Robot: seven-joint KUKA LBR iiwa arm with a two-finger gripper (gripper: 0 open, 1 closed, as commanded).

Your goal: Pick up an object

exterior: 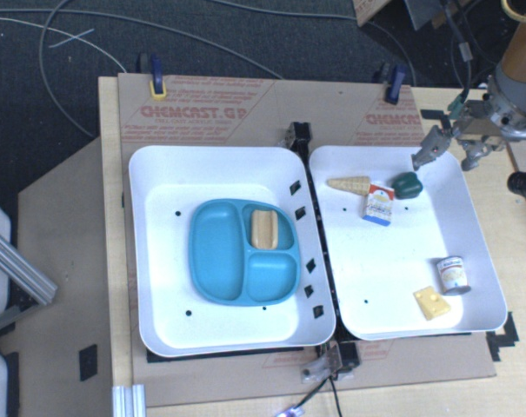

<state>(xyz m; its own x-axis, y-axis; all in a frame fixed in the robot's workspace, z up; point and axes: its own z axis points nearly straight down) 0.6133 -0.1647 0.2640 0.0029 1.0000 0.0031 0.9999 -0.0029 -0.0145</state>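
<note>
Where the bench begins at the left, bare board (pixel 115 259) runs up to the left bin (pixel 158 311), a shallow white tray with rounded corners. Inside it sits a blue divided plate (pixel 219 254), three compartments. A tan bread-like slice (pixel 263 229) lies in the upper right compartment; the other two compartments hold nothing visible. Black clips (pixel 304 233) run down the seam between the two bins.

Right bin (pixel 376 311), same white tray, holds five loose things. Near its upper left, a pale cone-shaped piece (pixel 348 183) lies on its side, tip pointing left. Just beside it to the right, a small red, white and blue carton (pixel 379 204), tilted. Touching or nearly touching the carton's upper right corner, a dark green rounded object (pixel 408 185). Well apart, toward the lower right: a yellow cheese-like wedge (pixel 431 303), and just above it a small can (pixel 453 274) with a blue and white label, lying tilted.

Gripper (pixel 445 149) hangs over the upper right corner of the right bin, above and right of the green object, apart from it. Fingers (pixel 428 153) spread apart, nothing between them. Grey arm (pixel 510 102) enters from the right edge.

Blue clamps (pixel 158 78) at the board's far edge, left and right.
</note>
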